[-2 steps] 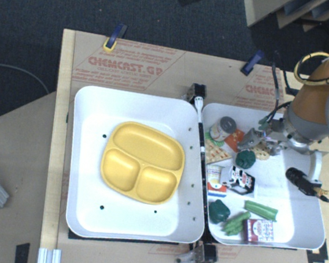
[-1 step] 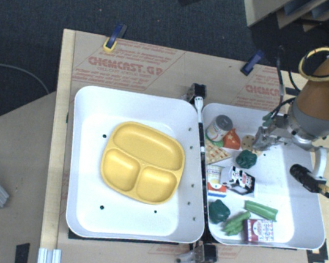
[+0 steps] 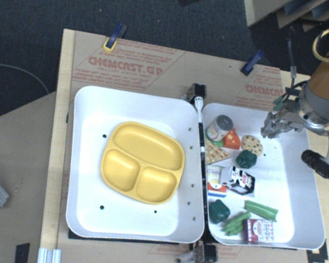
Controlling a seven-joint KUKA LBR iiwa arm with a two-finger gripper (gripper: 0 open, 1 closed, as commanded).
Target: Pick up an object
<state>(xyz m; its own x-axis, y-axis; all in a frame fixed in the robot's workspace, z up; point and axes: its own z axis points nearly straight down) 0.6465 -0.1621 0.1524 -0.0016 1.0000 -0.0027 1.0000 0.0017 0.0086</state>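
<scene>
My gripper hangs over the far part of the right bin, just right of a round cookie, with nothing seen between its fingers. Near it lie a small tin can, a red-orange piece, a cracker and a dark green piece. Closer to the front are a black-and-white toy, a small printed card, green vegetables, a dark green lump and a red packet.
The left bin holds a yellow divided plate. A black divider strip runs between the bins. The right side of the right bin is bare white floor.
</scene>
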